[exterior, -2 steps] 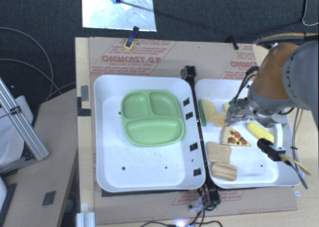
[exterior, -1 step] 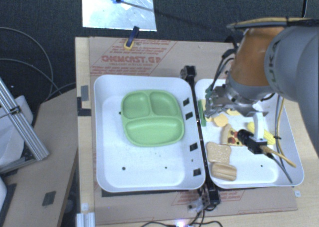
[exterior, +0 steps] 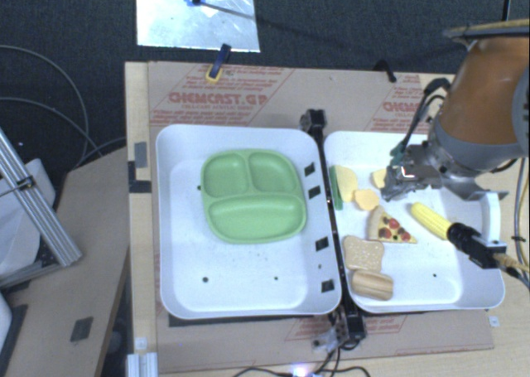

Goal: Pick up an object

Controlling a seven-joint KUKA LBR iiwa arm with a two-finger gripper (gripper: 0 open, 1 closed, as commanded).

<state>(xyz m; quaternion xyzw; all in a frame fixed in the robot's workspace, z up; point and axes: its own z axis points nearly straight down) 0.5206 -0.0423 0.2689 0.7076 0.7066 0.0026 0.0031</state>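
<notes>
- Grey gripper (exterior: 403, 176) low over the far part of the right shallow white bin (exterior: 431, 280); spread or pressed together, cannot tell.
- Just left of it: flat yellow toy slices (exterior: 367, 198).
- Nearer: toy pizza wedge (exterior: 389, 228), yellow toy corn cob (exterior: 429, 218), tan bread slice (exterior: 364, 253), brown bread roll (exterior: 373, 285).
- In the left shallow white bin (exterior: 215, 276): green divided plastic plate (exterior: 252, 197).

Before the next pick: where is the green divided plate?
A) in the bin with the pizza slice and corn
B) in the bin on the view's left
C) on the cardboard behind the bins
B: the green plate lies flat in the view's left bin, while the pizza slice and corn are in the other bin.
</notes>
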